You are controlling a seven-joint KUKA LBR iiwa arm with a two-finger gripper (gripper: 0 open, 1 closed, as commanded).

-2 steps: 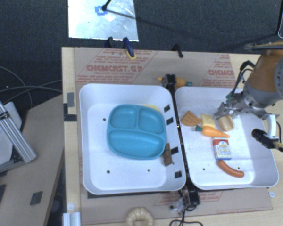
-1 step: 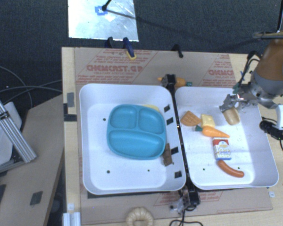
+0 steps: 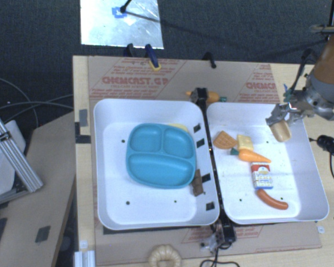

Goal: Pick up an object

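My gripper [image 3: 280, 121] hangs over the far right part of the right bin [image 3: 309, 166], shut on a tan, roll-shaped piece [image 3: 281, 132] that sticks out below the fingers. Loose in that bin lie an orange wedge [image 3: 224, 141], a pale yellow block [image 3: 245, 142], a carrot [image 3: 254, 157], a small red and white pack [image 3: 261, 177] and a sausage [image 3: 273, 200]. They sit to the left of and nearer than the gripper.
The left bin [image 3: 111, 149] holds a blue divided plate [image 3: 160, 154], a yellowish item [image 3: 181, 128] peeking out behind it and a small brown piece [image 3: 197, 186] by the divider. An orange thing [image 3: 212, 97] lies beyond the bins' far edge.
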